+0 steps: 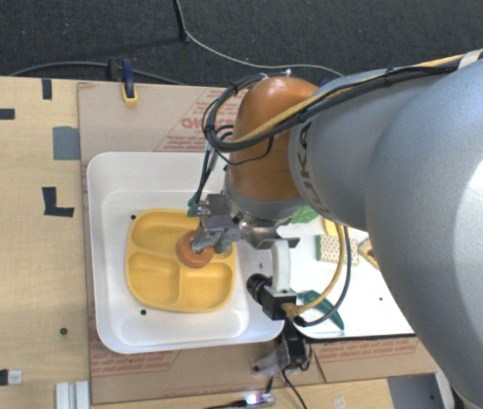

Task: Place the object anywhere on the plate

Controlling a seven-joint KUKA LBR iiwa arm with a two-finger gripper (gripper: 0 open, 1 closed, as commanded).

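The yellow plate (173, 267) lies in the left white bin (105, 228), a smooth, glossy plastic dish with rounded corners, moulded into three shallow compartments by raised ridges. The bin itself is a matte white tray with soft rounded edges, and it sits on a sheet of brown cardboard printed with red lettering, spread over the pale wooden counter (20, 228).

The arm (411, 186) reaches in from the right, its bulky grey casing smooth and slightly shiny, with a rounded orange band (267, 135) above the wrist and black cables looped around it. The tool (211, 239) is a small grey metal assembly hanging over the plate's right side. Directly at its tip sits the object (193, 252), a small round brownish-orange piece, disc-like with a darker centre, positioned over the ridge where the plate's compartments meet. The object touches the tool's end, but the metal body hides the fingers, so it cannot be told how far apart they stand or whether they clasp it.

The right bin (369, 313) is largely covered by the arm; a patterned pale item (330, 247) and something green (330, 309) lie in it
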